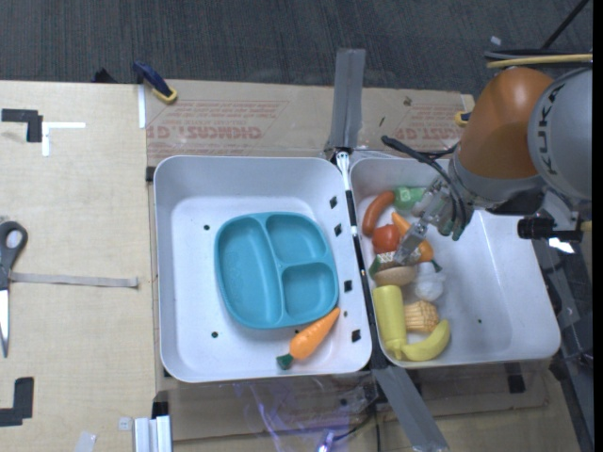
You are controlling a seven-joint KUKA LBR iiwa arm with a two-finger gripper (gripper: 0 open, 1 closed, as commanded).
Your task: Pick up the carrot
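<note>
Lying flat at the far left of the pale wooden bench (75,347) is a pair of scissors (8,262) with grey loop handles, and farther back a small blue and yellow clip (154,80) rests by a sheet of brown cardboard (236,125). Next comes the left bin (179,205), smooth white plastic with rounded corners, and in it a glossy teal plate (276,269) split into three compartments. Just beside the plate's near right edge lies the carrot (313,336), a tapered orange cone with a green stub, slanting toward the bin's front wall. Across the dividing rim, the right bin (509,299) holds a crowded heap of toy food along its left side: a red sausage shape (377,209), a round tomato (386,238), a yellow block (389,314), a bumpy corn cob (423,315) and a curved banana (426,345). Above that heap hangs the gripper (415,241), metal and angled down from the rounded orange band (504,121) of the grey arm; whether it is parted or closed, I cannot tell. It is well apart from the carrot.
</note>
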